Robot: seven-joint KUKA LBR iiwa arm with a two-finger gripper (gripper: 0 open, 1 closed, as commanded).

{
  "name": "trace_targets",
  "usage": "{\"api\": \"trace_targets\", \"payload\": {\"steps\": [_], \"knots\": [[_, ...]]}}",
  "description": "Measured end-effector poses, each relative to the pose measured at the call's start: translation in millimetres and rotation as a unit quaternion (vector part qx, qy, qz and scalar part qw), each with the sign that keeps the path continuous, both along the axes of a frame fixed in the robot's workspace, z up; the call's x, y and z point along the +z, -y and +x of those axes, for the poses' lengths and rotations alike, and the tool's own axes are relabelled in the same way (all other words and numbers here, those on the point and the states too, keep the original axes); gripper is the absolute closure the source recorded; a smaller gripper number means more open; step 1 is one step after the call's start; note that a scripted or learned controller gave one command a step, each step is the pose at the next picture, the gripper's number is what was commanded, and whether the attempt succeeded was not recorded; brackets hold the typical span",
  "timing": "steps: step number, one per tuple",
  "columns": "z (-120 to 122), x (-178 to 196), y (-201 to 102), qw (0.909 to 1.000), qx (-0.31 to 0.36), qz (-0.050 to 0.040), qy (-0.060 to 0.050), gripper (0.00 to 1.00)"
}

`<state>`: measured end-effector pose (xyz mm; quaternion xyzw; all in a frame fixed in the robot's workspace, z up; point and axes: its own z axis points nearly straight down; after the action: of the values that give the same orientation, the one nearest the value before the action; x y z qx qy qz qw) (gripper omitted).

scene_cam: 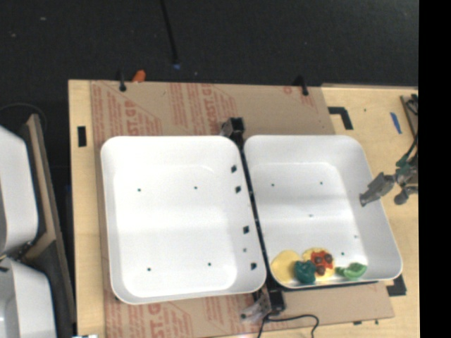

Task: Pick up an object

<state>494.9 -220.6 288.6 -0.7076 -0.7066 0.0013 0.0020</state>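
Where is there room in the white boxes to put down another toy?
The left bin has bare floor from wall to wall. The right bin is bare across its far and middle floor, up to the divider between the bins. It gets crowded only at the right bin's near edge, where the yellow piece, teal toy, red toy and green toy bunch together.
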Motion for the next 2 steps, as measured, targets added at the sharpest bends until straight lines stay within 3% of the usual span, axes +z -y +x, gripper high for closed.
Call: {"api": "trace_targets", "payload": {"steps": [1,2], "knots": [[1.0,2.7,-0.2,1.0000,0.001,-0.0007,0.003,0.00],[-2.4,-39.5,-1.9,1.0000,0.001,-0.0002,0.001,0.00]]}}
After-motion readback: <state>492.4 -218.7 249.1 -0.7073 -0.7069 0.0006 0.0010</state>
